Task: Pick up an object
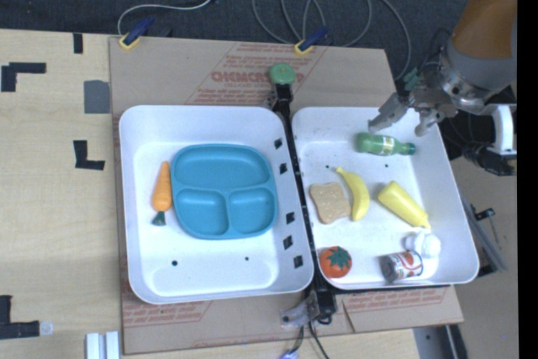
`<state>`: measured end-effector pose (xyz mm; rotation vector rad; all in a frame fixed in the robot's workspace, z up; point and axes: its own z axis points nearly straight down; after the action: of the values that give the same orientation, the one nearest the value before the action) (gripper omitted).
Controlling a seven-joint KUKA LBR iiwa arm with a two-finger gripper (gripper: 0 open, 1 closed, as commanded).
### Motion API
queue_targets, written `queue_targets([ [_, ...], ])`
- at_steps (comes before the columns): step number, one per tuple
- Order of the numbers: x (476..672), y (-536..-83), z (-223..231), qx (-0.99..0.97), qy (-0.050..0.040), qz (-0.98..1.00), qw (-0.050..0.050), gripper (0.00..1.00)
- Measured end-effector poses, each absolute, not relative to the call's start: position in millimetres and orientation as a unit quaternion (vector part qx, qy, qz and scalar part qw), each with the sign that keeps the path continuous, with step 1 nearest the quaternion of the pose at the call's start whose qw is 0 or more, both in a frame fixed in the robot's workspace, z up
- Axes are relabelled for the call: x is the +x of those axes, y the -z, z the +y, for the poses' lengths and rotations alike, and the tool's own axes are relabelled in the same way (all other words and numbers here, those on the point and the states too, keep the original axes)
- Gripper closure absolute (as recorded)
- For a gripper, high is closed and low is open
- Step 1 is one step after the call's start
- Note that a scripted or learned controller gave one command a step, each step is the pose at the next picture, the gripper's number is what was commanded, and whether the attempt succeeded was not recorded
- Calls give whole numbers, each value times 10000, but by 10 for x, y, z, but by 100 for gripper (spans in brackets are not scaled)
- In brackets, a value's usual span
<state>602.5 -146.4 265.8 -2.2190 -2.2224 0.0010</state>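
Nearest the camera, at the front of the right bin (454, 206), lie a tomato (335, 261) and a crushed can (407, 262) with a red and white label. Behind them sit a slice of bread (329, 202), touching a banana (356, 193), and just to the right a yellow pepper (403, 204) (it may be a squash, hard to say). Farther back rests a green bottle (384, 145) on its side, near the rear wall. Above it hovers the claw (408, 118), its two fingers spread apart and gripping nothing, one finger (388, 115) just over the bottle's left end. Next door, the left bin (134, 181) carries a blue divided plate (224, 189) and a carrot (161, 187) just beside its left edge. Both bins stand on a cardboard sheet (244, 71) on the surface (50, 181), with grey cables (324, 0) looped behind.
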Motion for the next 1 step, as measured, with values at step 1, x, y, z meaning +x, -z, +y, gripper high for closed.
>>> queue_targets([
  [1,5631,-1327,-1096,-7068,-12,-7074,22,0],
])
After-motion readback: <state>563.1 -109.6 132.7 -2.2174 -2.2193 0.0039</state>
